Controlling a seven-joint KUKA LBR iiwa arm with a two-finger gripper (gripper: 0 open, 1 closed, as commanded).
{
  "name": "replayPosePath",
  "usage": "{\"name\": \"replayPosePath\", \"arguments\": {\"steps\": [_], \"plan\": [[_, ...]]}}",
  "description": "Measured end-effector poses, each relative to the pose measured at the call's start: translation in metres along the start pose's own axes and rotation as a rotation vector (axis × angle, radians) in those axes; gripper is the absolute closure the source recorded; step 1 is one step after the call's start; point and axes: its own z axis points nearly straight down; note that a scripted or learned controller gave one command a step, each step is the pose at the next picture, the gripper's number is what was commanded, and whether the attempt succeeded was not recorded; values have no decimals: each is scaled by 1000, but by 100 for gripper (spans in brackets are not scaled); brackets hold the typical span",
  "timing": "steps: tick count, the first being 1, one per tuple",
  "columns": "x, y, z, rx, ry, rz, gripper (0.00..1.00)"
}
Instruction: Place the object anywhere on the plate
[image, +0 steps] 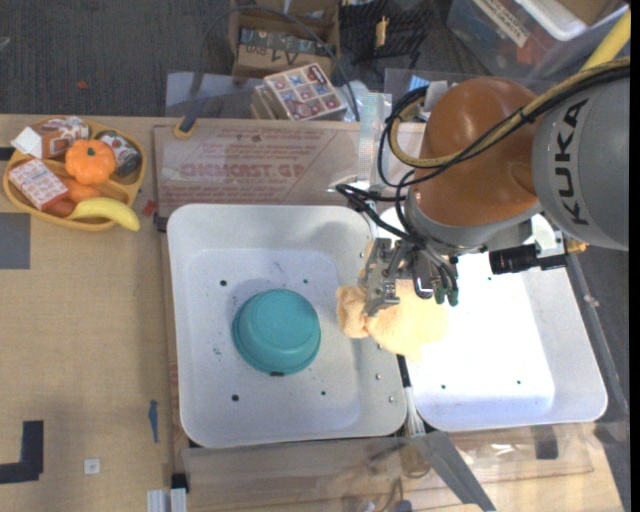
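Two white bins side by side on bench. Left bin (200, 400): teal plate (277, 331), upside-down look, sits near its centre. Arm (520, 130) reaches in from the right, gripper (400, 290) low over the seam between the bins, at the left bin's right edge. Pale yellow soft object (400, 322) bunched right under the gripper, straddling that edge and the right bin's (520, 370) left side; apart from the plate. Fingers' spread: cannot tell, metal parts overlap the object. Fruit bowl (70, 185) at bench's far left corner.
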Motion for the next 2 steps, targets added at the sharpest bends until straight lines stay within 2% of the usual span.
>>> {"name": "replayPosePath", "arguments": {"steps": [1,2], "plan": [[6,52,-1,-1,-1,-62,100],[6,52,-2,-1,-2,-61,0]]}}
